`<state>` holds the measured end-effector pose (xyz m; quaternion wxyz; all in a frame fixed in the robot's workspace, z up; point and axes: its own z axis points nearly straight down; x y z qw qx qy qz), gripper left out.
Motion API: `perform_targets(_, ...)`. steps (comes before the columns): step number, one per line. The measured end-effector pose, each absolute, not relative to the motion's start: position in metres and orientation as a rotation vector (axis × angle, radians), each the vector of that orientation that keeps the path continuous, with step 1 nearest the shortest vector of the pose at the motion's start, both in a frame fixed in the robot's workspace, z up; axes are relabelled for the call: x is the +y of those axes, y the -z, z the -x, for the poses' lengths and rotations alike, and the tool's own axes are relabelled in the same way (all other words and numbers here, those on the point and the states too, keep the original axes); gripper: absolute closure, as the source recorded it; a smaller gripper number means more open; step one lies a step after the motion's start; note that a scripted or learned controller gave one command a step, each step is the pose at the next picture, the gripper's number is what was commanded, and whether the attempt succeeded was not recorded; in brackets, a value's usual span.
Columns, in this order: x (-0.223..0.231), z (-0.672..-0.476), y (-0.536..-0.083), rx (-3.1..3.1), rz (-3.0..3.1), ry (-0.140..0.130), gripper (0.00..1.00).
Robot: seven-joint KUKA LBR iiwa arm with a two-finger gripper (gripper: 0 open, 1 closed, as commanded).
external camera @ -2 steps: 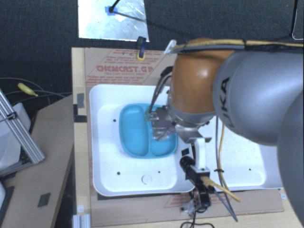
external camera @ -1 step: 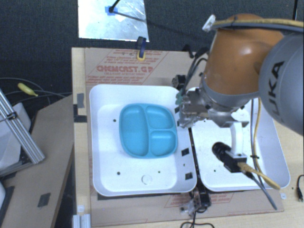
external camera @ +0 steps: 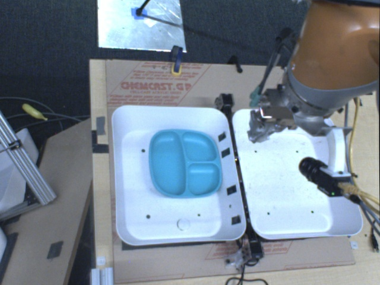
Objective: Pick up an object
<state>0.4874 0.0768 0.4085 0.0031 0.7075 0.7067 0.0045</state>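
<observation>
A light-blue divided plate [external camera: 184,162] lies flat in the middle of the left bin [external camera: 127,218]. My gripper [external camera: 257,133] hangs over the far left corner of the right bin [external camera: 338,221], to the right of the plate and across the divider between the bins. The large orange and grey wrist above hides much of it. I see nothing held under it.
A small pale round mark or clear disc [external camera: 183,223] sits near the left bin's front wall. Black clips [external camera: 228,153] line the divider between the bins. The bins rest on a cardboard sheet [external camera: 155,83], and a shiny foil square [external camera: 139,15] lies beyond it.
</observation>
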Motion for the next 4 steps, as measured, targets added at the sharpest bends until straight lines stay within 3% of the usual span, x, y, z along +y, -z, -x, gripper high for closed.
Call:
perform_targets(1, 0.172, -0.486, -0.462, 2.235, -2.205, -0.015, 1.00)
perform_targets(2, 0.122, -0.487, -0.414, 2.217, -2.226, 0.003, 1.00)
perform_targets(4, 0.142, -0.487, -0.457, 2.227, -2.212, -0.009, 1.00)
